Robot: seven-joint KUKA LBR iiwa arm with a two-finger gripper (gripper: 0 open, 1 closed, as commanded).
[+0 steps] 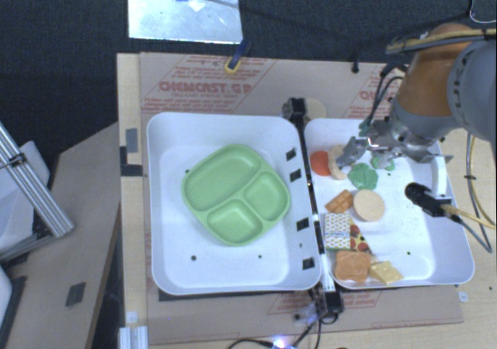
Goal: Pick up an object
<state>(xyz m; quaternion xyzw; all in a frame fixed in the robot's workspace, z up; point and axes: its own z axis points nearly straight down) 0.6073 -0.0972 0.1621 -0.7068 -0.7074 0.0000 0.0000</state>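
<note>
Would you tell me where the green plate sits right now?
The green plate lies in the left bin, near its middle.

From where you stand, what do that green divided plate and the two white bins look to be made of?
Green plate: probably moulded plastic, matte, uniform colour, soft rounded compartment edges. White bins: likely thin formed plastic, smooth, slightly glossy, with rounded corners and a raised lip. I cannot confirm either from a picture.

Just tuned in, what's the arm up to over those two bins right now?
The arm's gripper is low over the right bin, by the red piece and green piece in a pile of toy food. Nothing is visibly held yet. The left bin holds a green divided plate, untouched.
</note>
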